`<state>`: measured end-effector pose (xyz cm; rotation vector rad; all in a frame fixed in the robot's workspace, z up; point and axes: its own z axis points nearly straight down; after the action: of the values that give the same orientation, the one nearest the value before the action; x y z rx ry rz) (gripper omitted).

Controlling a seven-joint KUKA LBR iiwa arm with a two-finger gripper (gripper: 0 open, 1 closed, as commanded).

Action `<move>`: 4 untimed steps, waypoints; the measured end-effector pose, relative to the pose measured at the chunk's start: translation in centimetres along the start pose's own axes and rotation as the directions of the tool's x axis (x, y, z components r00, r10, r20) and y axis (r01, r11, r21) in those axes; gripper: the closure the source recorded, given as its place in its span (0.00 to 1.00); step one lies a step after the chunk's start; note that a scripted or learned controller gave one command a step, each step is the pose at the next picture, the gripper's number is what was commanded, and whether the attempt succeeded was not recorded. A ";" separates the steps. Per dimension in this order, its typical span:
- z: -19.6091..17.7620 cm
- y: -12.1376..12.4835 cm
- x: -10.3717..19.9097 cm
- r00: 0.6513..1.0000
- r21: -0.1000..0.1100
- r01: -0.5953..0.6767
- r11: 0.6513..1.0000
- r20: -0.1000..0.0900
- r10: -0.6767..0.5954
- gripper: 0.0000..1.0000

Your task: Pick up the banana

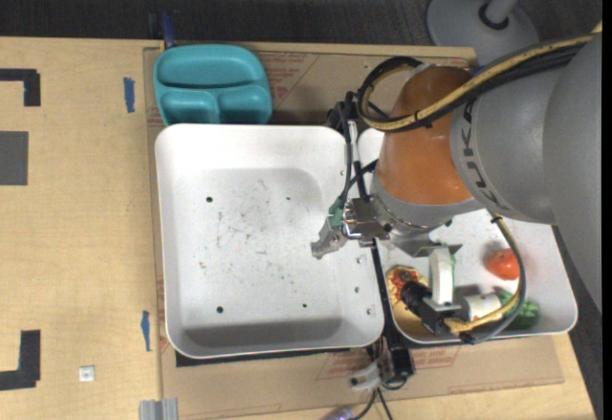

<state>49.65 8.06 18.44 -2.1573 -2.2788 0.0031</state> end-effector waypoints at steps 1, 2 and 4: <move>9.9 -1.3 6.4 0.999 -0.004 0.053 0.999 -0.001 -0.053 0.00; 9.8 2.6 13.0 0.999 -0.009 0.040 0.999 -0.001 -0.040 0.00; -1.8 6.1 14.1 0.926 -0.004 -0.377 0.926 0.000 0.377 0.00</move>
<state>54.94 22.46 20.20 -2.5580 -1.8233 0.0010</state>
